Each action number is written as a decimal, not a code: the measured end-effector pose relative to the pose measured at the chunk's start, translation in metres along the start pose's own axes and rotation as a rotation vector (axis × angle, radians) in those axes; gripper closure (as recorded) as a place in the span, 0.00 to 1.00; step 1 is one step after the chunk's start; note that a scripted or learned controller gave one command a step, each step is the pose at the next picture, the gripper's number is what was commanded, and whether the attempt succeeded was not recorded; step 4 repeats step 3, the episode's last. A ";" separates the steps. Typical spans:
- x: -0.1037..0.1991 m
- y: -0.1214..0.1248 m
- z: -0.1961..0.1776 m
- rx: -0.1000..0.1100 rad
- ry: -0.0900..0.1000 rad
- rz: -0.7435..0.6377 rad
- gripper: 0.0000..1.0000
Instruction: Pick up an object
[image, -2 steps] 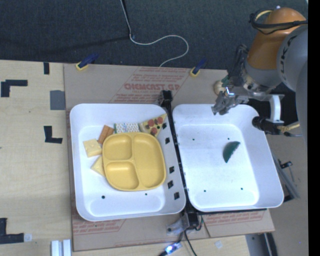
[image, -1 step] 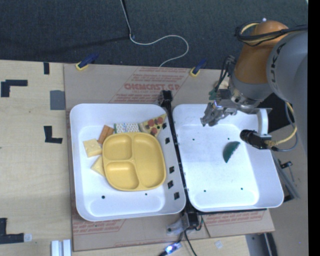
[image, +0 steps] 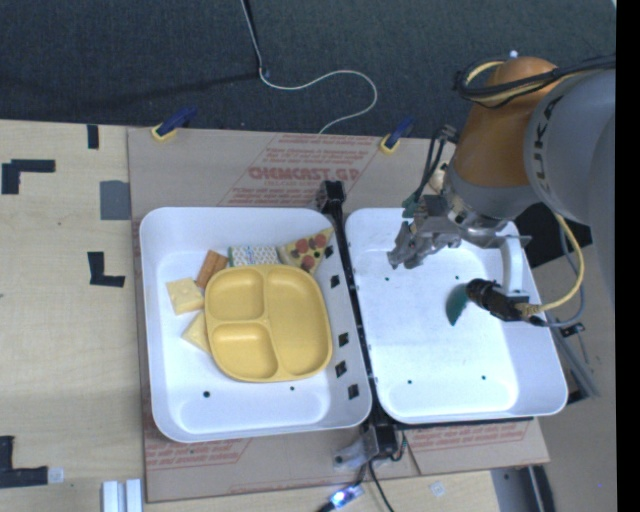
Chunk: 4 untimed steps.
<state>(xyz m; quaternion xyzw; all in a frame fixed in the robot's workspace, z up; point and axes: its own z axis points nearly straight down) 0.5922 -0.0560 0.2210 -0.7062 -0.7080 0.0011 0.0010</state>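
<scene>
Hovering right of the yellow plate, the gripper, fingers unreadable, should cross to the food pieces at the plate's left edge.

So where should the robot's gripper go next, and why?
Probably left, over the left bin. The gripper hangs above the right bin, while the yellow plate and small pieces beside it lie in the left one.

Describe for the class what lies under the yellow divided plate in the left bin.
Pale flat pieces and a patterned item poke out from beneath the yellow plate along its upper-left edge. Whatever else sits under it is covered.
</scene>
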 end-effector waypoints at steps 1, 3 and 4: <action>0.031 -0.031 -0.003 0.001 0.001 -0.001 1.00; 0.114 -0.091 -0.012 0.002 0.002 -0.004 1.00; 0.114 -0.091 -0.012 0.002 0.002 -0.004 1.00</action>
